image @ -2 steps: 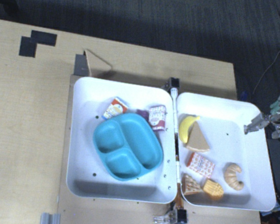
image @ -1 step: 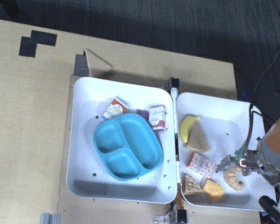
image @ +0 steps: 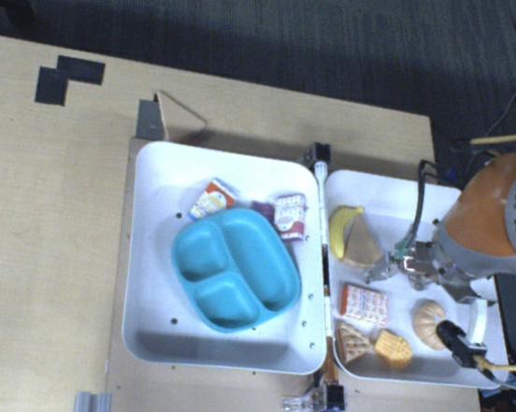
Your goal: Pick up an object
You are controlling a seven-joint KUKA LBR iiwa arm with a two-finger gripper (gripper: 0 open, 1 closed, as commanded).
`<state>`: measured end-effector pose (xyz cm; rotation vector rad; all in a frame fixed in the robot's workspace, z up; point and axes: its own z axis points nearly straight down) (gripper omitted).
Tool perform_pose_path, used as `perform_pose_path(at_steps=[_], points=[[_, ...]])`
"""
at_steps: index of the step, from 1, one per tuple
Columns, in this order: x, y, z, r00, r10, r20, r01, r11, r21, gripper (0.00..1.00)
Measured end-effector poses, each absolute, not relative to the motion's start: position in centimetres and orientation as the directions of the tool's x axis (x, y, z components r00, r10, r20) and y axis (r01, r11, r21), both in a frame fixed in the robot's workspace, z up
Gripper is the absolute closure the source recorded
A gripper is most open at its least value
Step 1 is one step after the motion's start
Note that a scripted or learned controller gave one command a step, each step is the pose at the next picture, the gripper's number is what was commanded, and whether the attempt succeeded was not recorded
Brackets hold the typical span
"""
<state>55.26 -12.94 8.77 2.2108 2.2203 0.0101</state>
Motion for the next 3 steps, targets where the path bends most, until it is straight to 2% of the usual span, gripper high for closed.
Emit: perform_pose_path(at_steps=[1, 2, 3], points=[[66.3, -11.0, 8.6, -0.007, 1.0, 0.0, 1.0, 0.007, 0.004, 0.0], [66.5, -10.9, 9.9, -0.013, 1.0, -0.001, 1.0, 0.013, 0.009, 1.0], [67.0, -3.4, 18.7, -0.008, 1.0, 0.001, 1.0, 0.008, 0.006, 1.0]])
